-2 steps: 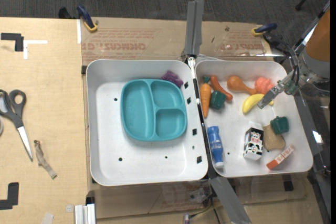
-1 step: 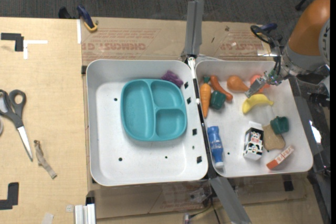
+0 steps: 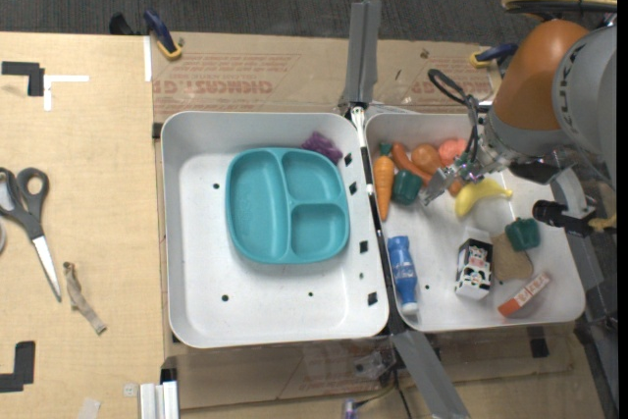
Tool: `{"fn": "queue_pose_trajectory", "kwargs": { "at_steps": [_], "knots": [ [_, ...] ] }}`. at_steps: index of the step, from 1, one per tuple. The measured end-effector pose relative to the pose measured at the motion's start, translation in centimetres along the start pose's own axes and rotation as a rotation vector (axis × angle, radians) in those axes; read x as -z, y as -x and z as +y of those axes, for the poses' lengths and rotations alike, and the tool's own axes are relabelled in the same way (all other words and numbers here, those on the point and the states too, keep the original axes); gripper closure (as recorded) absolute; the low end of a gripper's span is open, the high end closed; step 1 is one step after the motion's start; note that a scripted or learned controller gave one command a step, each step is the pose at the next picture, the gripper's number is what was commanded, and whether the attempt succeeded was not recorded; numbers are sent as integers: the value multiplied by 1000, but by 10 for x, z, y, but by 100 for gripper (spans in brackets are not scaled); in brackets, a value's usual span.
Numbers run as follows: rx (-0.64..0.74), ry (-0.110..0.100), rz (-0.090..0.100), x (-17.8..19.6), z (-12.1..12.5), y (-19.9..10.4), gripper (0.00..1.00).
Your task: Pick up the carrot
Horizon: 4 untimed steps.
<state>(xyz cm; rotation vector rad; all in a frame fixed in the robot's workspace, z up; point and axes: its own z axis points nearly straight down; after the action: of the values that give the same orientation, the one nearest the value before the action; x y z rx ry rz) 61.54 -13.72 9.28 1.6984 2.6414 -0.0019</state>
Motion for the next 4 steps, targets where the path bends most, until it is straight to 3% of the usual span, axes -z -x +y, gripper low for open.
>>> {"fn": "queue_pose_trajectory", "kwargs": {
  "at_steps": [1, 2, 3, 4],
  "knots": [
    [-182, 1, -1, 0, 5, 13, 0],
    [-178, 1, -4, 10, 5, 13, 100],
    [-180, -7, 1, 8, 3, 12, 0],
    [-435, -23, 8, -4, 20, 47, 0]
  ]
}}
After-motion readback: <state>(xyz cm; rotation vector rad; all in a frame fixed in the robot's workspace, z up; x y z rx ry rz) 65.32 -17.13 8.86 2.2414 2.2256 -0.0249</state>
